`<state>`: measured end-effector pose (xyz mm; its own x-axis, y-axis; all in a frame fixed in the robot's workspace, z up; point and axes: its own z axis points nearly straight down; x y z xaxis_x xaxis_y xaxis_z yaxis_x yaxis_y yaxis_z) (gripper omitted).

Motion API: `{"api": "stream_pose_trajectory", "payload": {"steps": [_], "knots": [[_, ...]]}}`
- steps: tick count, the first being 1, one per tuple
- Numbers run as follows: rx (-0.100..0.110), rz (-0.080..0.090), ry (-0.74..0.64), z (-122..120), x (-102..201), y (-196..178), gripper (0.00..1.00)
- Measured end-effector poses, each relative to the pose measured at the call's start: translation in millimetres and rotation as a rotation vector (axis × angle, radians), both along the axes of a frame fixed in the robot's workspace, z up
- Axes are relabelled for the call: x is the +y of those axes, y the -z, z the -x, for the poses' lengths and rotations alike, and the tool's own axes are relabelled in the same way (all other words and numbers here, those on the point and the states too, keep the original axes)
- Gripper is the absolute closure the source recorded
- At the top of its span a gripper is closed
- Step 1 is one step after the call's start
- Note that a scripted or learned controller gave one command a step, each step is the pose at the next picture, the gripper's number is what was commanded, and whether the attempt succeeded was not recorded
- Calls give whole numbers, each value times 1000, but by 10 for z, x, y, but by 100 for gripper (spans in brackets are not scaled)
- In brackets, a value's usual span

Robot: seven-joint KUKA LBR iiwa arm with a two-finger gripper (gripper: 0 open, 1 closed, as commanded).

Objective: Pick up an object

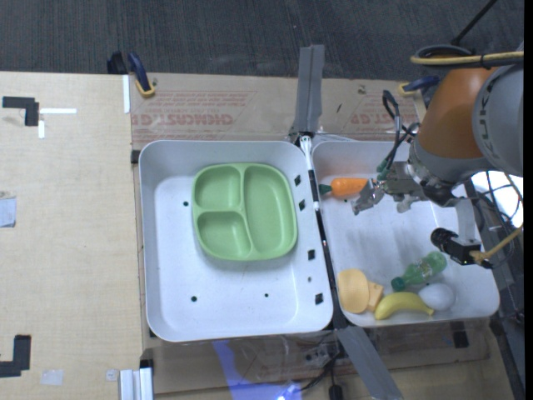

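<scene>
One orange carrot lies beside the tool.

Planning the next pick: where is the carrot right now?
In the camera view, the carrot lies in the right bin, near its far-left corner, just left of the pincer.

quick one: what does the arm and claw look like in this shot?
Arm: bulky rounded grey shell with an orange band above the wrist. Black cables loop around it, plus a yellowish line across the top. Claw: small, grey metal, at the end of a darker wrist block.
</scene>
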<state>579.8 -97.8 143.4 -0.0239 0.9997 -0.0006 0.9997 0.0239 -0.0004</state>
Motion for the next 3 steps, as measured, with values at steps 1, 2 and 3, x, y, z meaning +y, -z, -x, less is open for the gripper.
{"api": "stream_pose_trajectory", "payload": {"steps": [1, 2, 3], "knots": [[0, 1, -141, -789, -181, 512, 0], [0, 3, -143, -793, -184, 410, 100], [0, 1, 22, -784, 438, -484, 100]]}}
